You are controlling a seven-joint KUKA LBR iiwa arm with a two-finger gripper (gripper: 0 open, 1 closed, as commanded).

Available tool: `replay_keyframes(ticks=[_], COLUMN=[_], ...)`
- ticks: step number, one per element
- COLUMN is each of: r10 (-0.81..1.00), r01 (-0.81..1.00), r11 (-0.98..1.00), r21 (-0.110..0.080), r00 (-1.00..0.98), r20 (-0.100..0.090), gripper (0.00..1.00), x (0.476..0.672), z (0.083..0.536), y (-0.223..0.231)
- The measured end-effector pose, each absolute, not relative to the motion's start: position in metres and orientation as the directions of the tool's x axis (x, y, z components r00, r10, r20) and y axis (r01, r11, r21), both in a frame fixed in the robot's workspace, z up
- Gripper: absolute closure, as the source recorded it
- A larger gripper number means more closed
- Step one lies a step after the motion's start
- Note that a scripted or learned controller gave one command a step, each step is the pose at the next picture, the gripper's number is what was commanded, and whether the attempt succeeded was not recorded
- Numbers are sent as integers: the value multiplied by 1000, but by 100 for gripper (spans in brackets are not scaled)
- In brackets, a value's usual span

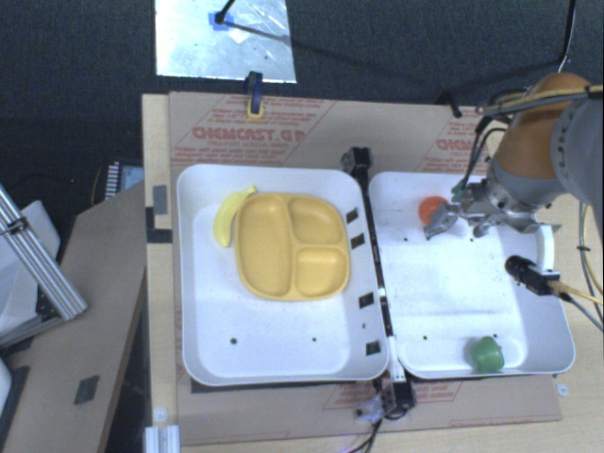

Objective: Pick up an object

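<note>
Grey arm w/ orange band (552, 125) in from right edge of frame, wrist angled down-left over right shallow white plastic bin (453, 347). Jaws (445, 217) low in upper left part of that bin, touching or just beside small round orange object (431, 208), prob. a ball or toy fruit. Cannot tell if spread or closed; metal tips overlap orange object from this slant, so no claim of a hold. Looks like grasp attempt in progress or about to close, judged from tip placement only.

Second candidate: small green rounded object (487, 354), lower right of same bin, well apart from arm. Untouched, near front wall.

Black cable plug (530, 276) dangling at right side of bin, near bin's right rim; likely part of arm wiring, could snag on rim if wrist drops further.

Left shallow white plastic bin (203, 347), centre-left of frame: yellow plastic divided plate w/ three compartments (288, 245), lying flat, w/ yellow banana-shaped toy (226, 217) tucked against its upper left edge. Both far from reach direction, prob. not target now.

Bins side by side on cardboard sheet over worktop (156, 140), clipped together down centre seam w/ black clips, presumably to stop sliding.

Risk: round orange object close to bin's rear wall; may roll away if tips close off-centre.
</note>
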State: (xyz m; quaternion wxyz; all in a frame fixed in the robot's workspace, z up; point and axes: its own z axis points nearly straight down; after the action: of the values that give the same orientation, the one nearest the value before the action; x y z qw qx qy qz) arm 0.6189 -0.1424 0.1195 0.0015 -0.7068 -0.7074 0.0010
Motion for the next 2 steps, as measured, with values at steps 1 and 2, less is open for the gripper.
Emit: replay_keyframes(ticks=[1,2], r10=[1000,1000], r01=[1000,1000], r11=[0,0], r21=[5,8], r00=[0,0], r20=[-2,-2], gripper=[100,100], x=[621,620], z=[134,198], y=[-143,-147])
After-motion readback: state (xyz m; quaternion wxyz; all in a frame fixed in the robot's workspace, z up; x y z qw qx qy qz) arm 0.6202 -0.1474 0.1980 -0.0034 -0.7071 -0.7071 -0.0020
